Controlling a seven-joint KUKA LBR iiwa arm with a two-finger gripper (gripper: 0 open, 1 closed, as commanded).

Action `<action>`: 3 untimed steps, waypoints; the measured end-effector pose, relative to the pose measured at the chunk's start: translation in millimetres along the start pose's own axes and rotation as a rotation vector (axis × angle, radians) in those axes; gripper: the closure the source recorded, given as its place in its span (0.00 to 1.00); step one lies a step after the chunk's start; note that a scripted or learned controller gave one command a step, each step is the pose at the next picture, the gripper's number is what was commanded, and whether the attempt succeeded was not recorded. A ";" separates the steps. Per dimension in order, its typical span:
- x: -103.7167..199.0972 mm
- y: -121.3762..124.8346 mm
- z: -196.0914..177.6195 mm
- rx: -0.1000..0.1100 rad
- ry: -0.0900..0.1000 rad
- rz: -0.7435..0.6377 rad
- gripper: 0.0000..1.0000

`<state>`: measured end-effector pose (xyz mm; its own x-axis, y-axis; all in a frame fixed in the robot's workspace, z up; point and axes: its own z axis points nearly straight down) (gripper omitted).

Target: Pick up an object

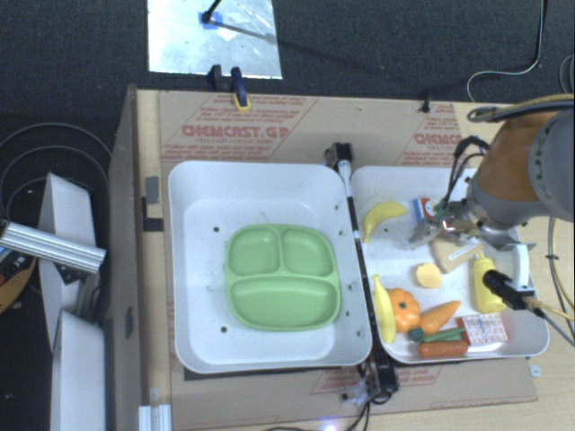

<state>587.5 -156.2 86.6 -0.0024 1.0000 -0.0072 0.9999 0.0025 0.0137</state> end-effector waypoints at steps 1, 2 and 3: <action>13.4 -48.3 -93.5 0.008 0.007 0.002 0.00; 7.5 -34.0 -37.4 0.015 0.007 0.002 0.00; -15.8 23.5 -83.8 0.004 0.003 -0.002 0.00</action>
<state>609.9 -171.3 170.9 -0.0048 1.0000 -0.0039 0.9999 0.0049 0.0101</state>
